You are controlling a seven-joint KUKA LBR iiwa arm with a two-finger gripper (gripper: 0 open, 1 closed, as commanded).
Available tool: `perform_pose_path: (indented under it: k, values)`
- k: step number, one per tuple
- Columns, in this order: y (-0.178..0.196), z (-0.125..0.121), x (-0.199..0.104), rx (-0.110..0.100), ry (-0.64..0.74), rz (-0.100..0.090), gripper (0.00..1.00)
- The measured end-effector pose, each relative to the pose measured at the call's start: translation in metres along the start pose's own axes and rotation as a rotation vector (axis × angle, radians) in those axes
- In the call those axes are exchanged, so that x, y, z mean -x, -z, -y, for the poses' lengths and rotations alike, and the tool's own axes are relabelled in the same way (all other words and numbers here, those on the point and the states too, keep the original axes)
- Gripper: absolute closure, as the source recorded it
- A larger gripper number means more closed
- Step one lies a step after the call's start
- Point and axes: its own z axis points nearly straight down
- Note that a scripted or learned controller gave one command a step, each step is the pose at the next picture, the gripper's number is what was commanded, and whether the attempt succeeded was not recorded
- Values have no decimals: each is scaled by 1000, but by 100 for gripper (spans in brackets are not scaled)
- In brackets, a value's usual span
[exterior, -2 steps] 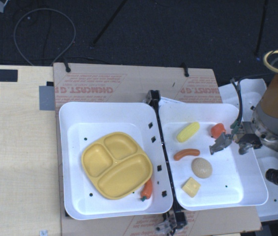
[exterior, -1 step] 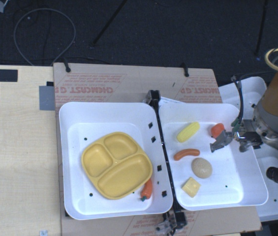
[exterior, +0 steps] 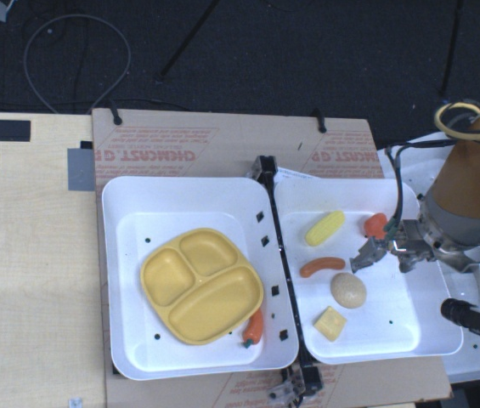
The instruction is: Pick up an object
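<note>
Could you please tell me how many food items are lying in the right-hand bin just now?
5: corn cob at the back, red piece beside the gripper, sausage mid-bin, potato below it, cheese block at the front. The arm may hide more.

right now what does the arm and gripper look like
The arm is grey at the wrist with a broad orange band above it. A black cable loops beside it and a yellowish ring sits on top. The gripper is dark metal with two thin fingers.
</note>
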Motion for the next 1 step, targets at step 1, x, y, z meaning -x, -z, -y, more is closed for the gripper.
perform_pose_path:
  k: [1]
  values:
    - [-48, -6, -6, 0, 0, 0, 0]
